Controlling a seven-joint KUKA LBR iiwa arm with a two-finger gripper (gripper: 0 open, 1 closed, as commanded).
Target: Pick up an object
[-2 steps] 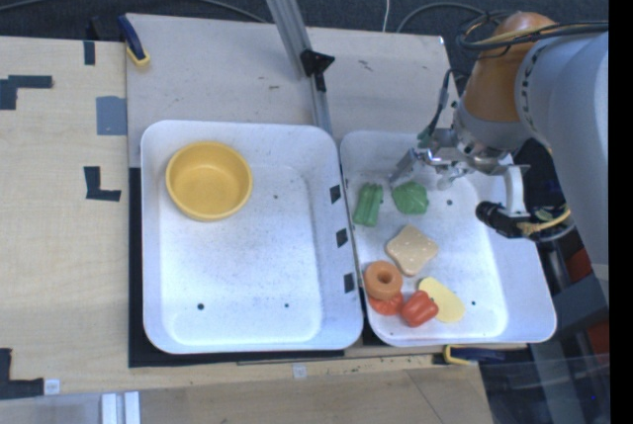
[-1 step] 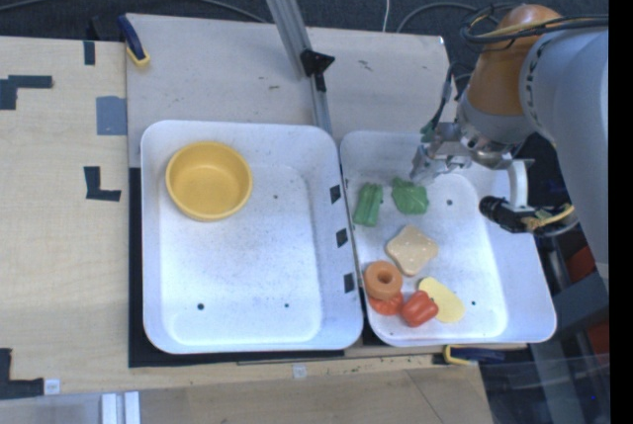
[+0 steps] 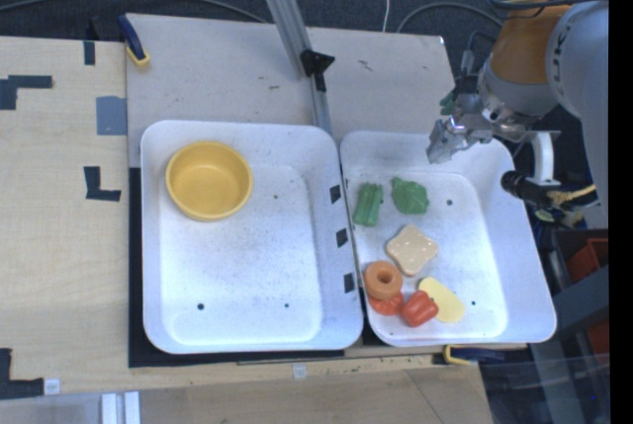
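Green leafy toy vegetable (image 3: 409,196), lying in the upper part of the right shallow white bin (image 3: 495,244), sits just below and left of the tool (image 3: 442,143), whose grip state cannot be told.

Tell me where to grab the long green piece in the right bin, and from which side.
Take the green piece across its narrow middle, coming straight down from above. It lies flat and long, running roughly up-down in view, with bare floor on its left and a gap to the other green item, so the claw probably fits astride it.
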